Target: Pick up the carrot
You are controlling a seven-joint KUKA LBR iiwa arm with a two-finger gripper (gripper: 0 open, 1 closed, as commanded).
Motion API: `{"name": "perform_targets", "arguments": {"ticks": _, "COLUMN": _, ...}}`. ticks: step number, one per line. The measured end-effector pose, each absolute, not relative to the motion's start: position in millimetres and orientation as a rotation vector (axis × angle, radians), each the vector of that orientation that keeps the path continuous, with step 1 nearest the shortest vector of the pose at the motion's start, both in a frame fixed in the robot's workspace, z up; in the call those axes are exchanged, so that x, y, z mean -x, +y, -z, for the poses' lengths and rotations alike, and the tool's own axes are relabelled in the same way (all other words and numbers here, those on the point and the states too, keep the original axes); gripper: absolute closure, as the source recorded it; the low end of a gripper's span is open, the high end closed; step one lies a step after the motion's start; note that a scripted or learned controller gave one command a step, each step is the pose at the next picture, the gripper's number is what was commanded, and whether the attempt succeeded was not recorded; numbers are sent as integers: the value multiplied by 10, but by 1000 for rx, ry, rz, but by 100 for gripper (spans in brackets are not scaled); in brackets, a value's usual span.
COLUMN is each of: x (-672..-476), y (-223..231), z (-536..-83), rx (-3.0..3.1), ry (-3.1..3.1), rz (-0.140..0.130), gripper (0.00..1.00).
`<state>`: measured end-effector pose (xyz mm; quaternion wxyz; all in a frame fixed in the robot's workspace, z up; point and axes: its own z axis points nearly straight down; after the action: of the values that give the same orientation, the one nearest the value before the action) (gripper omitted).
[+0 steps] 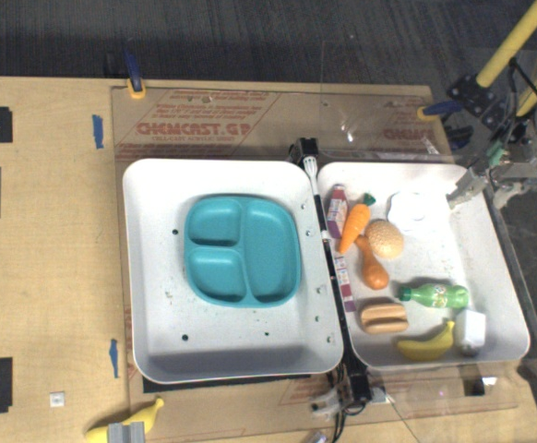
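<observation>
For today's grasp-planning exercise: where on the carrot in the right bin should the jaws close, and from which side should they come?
Grip the carrot across its thick orange upper body, just below the green top, coming straight down from above. It lies flat and slanted, tapering toward the bin divider, so the jaws should probably close across its width, clear of the bread roll beside it.

White bins, bright toy food

Both bins white; left one bears a teal plate; right one an orange carrot with green top, a yellow banana, a green bottle, a tan bun; brown bench.
</observation>
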<state>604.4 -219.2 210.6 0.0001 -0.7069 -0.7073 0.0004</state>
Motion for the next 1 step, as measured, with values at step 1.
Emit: {"name": "perform_targets", "arguments": {"ticks": 1, "x": -5636, "y": -2003, "z": -978, "rx": 2264, "ry": -2189, "rz": 6, "gripper": 0}}
